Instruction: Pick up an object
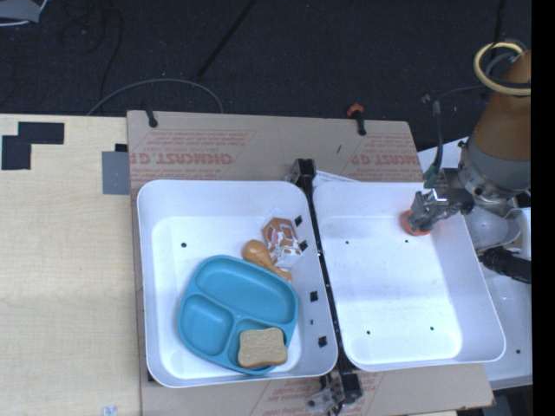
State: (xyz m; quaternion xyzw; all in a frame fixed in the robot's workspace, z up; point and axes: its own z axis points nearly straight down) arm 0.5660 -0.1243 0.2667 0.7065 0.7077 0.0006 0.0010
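Here, nearest to the camera, the left bin (160, 232) holds a blue tray (221, 306) with 3 compartments, and a slice of toast (262, 347) lies in the compartment at about 5 o'clock of that tray. Just beyond the tray, at its 1 o'clock, a tan chicken leg (263, 256) touches the rim, and a clear wrapped snack (282, 235) lies beside the leg. The right bin (390, 336) has a small orange object (414, 224) near its wall at 2 o'clock.

The gripper (427, 208) is low over this orange object, at the far right side of the bin, and the grey arm (499, 159) comes from 3 o'clock. If the pincer is clenched or released I cannot tell, because it is small and dark against the object.

I judge the step is the grasp attempt on the orange object. The next move asks for a firm closing and then a straight lift, with care for the bin wall just beside
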